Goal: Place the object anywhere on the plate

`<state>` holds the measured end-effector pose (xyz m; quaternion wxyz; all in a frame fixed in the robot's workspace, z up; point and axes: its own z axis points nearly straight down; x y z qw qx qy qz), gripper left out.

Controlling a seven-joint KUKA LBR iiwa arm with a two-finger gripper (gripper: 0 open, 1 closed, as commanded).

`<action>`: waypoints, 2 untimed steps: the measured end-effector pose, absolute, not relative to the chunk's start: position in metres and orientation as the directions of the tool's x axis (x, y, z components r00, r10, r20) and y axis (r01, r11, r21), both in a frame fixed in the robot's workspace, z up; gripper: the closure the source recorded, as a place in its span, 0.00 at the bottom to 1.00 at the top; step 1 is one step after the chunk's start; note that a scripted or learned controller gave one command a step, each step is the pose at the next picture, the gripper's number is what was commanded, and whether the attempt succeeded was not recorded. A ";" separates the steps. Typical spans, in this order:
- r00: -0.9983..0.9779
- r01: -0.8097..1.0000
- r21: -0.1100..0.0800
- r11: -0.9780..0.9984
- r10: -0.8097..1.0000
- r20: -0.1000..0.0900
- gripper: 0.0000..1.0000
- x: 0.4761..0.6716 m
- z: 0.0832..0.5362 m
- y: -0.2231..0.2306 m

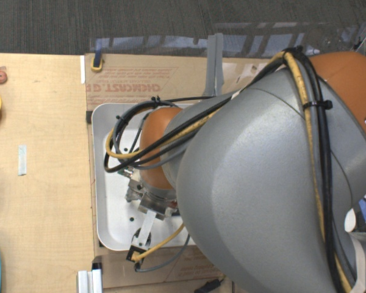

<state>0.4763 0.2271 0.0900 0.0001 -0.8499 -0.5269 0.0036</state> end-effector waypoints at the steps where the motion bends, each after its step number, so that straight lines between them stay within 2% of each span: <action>1: 0.619 0.785 -0.002 -0.619 0.785 -0.006 0.00 0.476 0.090 0.227; 2: 0.620 0.784 -0.004 -0.620 0.784 -0.013 1.00 0.476 0.097 0.224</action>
